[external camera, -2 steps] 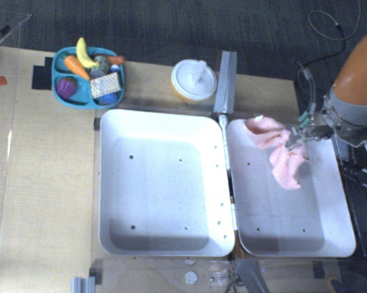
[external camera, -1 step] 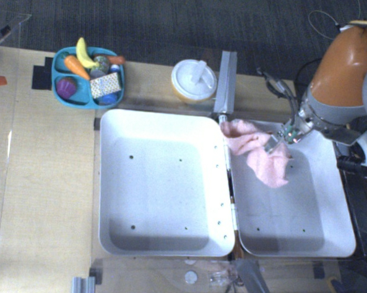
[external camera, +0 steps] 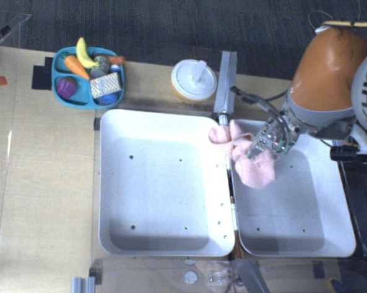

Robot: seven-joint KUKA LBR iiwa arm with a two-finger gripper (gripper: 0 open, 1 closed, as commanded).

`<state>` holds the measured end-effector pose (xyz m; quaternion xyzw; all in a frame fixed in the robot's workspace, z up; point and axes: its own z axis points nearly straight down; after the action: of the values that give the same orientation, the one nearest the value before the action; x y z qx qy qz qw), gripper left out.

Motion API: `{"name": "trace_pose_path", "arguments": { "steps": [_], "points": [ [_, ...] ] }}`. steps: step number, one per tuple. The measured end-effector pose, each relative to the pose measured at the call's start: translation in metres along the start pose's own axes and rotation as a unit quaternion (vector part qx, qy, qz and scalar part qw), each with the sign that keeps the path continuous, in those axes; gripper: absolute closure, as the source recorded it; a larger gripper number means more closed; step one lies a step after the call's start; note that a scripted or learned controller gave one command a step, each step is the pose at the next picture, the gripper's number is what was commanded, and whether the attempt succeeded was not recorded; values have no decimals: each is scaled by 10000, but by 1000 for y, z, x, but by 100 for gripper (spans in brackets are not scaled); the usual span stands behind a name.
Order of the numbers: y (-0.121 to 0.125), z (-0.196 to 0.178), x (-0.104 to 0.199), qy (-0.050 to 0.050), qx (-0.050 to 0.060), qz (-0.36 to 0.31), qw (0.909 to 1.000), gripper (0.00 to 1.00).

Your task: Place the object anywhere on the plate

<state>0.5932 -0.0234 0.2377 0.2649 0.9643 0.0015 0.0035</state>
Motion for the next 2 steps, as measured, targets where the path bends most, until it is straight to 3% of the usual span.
{"name": "trace_pose_path", "arguments": {
  "steps": [1,2],
  "points": [
    [39,8,45,9,-5,-1983,9801,100],
    [71,9,94,21,-4,-2628,9649,100]
  ]
}}
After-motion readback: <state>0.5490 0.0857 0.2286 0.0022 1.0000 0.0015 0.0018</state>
